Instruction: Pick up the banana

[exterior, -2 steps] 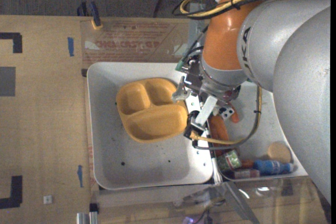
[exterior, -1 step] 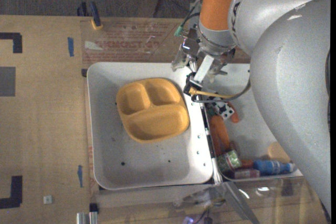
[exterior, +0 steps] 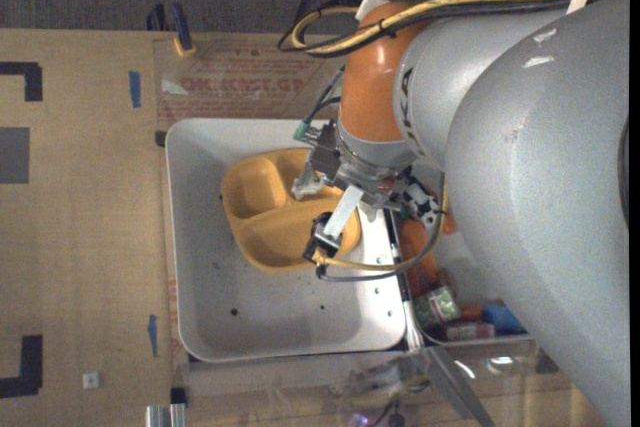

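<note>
My gripper (exterior: 312, 177) hangs over the left white bin (exterior: 200, 255), right above a yellow divided dish (exterior: 258, 215) that lies in the bin's upper middle. The wrist with its orange band (exterior: 372, 85) stands directly over the gripper and hides the dish's right end. The grey arm covers most of the right bin. I cannot make out anything between the gripper's fingers.
In the right bin, beside the arm, I see an orange object (exterior: 414, 241), a green packet (exterior: 440, 303) and a blue object (exterior: 505, 318). The bins rest on a cardboard-covered bench (exterior: 80, 215). Bare white floor of the left bin lies below the dish.
</note>
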`<state>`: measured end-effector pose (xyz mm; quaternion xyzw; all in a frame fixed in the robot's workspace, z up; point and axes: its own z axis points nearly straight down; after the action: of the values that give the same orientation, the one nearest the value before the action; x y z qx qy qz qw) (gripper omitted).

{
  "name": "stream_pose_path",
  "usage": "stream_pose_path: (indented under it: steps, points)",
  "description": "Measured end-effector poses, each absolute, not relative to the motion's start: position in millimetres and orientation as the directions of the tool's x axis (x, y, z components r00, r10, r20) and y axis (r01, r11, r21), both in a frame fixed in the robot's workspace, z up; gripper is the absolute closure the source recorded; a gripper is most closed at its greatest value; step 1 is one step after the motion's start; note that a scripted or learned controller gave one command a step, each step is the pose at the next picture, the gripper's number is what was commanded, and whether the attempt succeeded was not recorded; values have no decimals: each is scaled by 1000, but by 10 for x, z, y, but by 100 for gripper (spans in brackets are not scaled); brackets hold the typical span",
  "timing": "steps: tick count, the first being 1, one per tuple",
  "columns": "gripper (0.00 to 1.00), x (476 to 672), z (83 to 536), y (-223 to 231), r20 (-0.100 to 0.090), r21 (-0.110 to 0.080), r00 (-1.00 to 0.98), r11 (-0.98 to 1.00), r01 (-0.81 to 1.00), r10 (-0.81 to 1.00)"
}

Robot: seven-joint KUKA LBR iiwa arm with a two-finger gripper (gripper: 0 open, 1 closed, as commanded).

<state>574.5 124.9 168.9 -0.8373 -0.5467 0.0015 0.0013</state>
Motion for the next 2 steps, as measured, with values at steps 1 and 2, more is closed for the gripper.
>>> stream_pose_path:
  steps: [1,2]
  points:
    - [0,4787,1909,394,-1,-4,391,-391,920,920]
    - [0,4801,880,1930,8,4,164,-164,987,986]
